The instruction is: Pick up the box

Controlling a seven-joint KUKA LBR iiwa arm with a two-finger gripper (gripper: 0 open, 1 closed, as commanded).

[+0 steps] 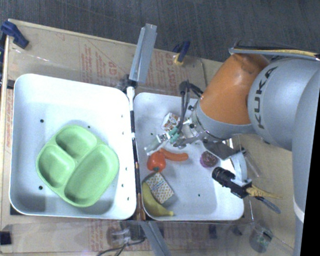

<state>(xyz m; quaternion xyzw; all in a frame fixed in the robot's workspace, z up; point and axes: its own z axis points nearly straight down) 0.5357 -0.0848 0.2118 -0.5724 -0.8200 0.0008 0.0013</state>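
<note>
The box (159, 187) is small, with a checkered tan and dark pattern. It lies in the right bin (228, 207) near the front left, touching a banana (154, 204). My gripper (175, 134) hangs over the back of the same bin, well behind the box and apart from it. The orange and grey wrist covers much of that area from the right.
A red ball-like fruit (156, 161) and an orange carrot-like piece (175, 155) lie between gripper and box. A dark purple item (209, 159) sits to the right, and a small printed packet (170, 121) lies by the gripper. The left bin (33, 97) holds a green divided tray (78, 165).
</note>
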